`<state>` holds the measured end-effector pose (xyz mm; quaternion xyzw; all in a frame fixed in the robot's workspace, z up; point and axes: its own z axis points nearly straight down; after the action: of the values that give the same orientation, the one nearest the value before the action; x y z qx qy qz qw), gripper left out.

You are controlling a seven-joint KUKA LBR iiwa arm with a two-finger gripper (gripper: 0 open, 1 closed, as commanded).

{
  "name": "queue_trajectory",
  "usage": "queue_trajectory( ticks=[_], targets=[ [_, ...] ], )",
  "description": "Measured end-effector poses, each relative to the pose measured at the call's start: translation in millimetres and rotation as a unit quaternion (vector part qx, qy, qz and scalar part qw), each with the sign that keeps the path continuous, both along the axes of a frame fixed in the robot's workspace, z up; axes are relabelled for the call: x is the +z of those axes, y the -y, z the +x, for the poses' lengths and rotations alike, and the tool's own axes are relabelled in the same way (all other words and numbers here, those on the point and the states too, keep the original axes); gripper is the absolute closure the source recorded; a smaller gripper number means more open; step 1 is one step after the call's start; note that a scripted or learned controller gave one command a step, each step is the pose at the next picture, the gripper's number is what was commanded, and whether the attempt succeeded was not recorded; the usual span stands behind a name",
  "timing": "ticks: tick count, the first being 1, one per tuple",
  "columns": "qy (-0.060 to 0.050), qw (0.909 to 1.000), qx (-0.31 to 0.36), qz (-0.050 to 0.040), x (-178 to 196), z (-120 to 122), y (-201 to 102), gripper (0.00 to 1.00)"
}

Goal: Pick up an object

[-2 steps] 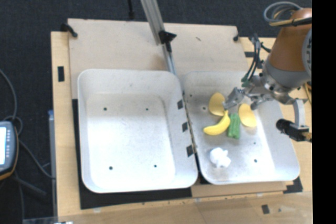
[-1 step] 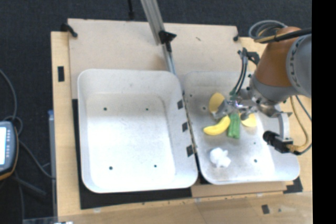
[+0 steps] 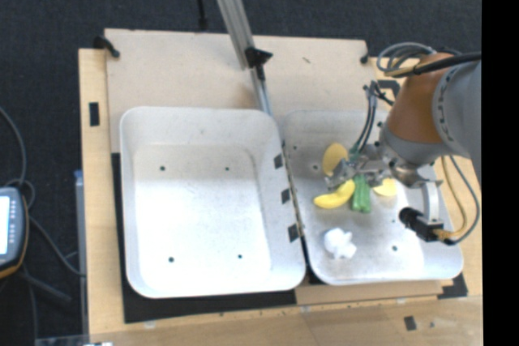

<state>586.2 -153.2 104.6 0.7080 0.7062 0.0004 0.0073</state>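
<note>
nearest in the right bin [image 3: 422, 259] lies a white lump [image 3: 339, 243], well apart from the rest. beyond it, a banana [image 3: 334, 196], a green piece [image 3: 361, 198] and yellow bits crowd under the gripper [image 3: 365, 172]. i cannot tell how the jaws stand. it looks like the reach-in step; next it must close on one piece and lift.

yellow banana [image 3: 333, 197], green piece [image 3: 361, 198], seemingly touching, white lump [image 3: 339, 242] nearby.

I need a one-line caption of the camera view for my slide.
Robot arm lowers its gripper among yellow pieces, a green piece and a white object in the right bin.
</note>
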Motion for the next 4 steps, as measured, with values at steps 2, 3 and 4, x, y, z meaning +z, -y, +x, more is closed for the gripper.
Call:
queue_trajectory(
  ticks=[2,3,4],
  targets=[
    [-0.003,1.0000,-0.004,0.0043,57.5,1.2,6.0,1.00],
    [-0.002,1.0000,0.003,0.0043,115.1,-1.0,-1.7,1.00],
    [-0.001,1.0000,0.003,0.0040,169.7,0.6,-0.6,1.00]
  ],
)
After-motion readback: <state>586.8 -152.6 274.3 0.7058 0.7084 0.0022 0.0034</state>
